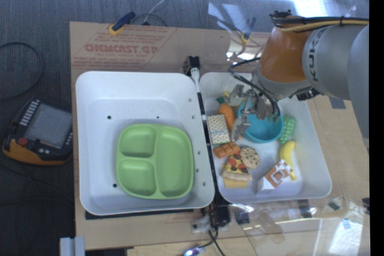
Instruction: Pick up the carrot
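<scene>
The carrot is a small orange piece lying in the right bin, near its left wall and towards the back. My gripper hangs low over the same bin, just right of the carrot and above the left rim of a blue bowl. Its metal parts overlap the bowl and hide part of it. The carrot lies beside the gripper, and nothing shows as held.
Around the carrot lie a tan cracker, an orange pastry, a round cookie, a pizza slice, a banana, a green piece and a small box. The left bin holds a green divided plate.
</scene>
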### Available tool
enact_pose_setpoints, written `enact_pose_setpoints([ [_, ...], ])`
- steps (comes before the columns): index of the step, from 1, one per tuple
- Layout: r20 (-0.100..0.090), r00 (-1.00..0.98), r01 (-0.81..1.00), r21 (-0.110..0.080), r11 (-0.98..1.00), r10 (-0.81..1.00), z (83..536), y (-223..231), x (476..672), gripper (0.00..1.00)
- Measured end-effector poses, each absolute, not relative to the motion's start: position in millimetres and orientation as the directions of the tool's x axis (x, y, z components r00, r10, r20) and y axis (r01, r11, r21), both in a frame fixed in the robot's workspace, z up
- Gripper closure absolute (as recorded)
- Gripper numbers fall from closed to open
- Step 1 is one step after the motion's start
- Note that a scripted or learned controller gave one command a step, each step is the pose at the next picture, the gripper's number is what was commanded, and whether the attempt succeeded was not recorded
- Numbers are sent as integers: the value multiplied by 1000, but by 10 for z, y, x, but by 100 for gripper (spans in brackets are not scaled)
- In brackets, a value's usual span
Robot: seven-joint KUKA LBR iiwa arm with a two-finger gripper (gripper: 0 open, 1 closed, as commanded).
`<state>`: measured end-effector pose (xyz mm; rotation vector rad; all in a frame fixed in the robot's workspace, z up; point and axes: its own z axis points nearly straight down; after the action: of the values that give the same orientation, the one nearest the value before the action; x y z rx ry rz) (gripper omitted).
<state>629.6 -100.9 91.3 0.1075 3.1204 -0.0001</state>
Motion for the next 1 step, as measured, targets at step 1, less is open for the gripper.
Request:
enact_pose_setpoints([
  [1, -22, -997, 68, -2, 998, 68, 1031, -999, 6311, 100],
])
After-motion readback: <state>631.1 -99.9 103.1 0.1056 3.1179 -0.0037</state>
